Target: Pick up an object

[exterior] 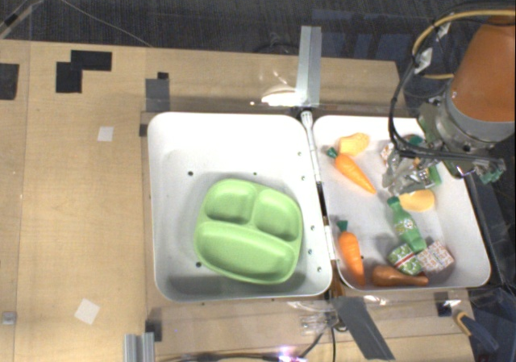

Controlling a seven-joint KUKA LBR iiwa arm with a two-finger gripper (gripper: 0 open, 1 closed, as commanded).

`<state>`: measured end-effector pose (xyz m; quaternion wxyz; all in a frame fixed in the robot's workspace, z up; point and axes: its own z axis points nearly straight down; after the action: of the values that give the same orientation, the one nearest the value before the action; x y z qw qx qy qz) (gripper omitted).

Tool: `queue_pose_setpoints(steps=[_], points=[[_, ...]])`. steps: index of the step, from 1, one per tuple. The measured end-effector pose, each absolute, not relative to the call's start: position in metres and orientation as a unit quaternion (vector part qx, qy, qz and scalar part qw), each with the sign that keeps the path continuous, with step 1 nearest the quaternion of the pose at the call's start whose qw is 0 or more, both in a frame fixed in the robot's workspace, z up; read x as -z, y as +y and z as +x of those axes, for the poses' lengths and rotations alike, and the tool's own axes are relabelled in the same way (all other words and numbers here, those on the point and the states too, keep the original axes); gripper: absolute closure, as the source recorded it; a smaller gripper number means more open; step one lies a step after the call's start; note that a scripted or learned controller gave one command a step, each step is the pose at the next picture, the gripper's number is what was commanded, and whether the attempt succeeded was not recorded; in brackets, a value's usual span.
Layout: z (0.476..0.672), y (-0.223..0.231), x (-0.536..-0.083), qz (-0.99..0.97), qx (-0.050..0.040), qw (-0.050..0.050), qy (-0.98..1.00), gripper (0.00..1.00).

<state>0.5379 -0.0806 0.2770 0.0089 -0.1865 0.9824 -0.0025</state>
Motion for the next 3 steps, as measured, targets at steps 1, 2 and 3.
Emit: queue_pose_setpoints(steps=[1,2,3], points=[[0.571,0.034,-0.283,-0.158,-0.0017,0.005,0.987,1.0],[0.67,0.007,-0.271,-0.208,-0.0004,0.004,0.978,1.0],[0.673,0.01,-0.285,-0.209,-0.0009,0.01,0.978,1.0]])
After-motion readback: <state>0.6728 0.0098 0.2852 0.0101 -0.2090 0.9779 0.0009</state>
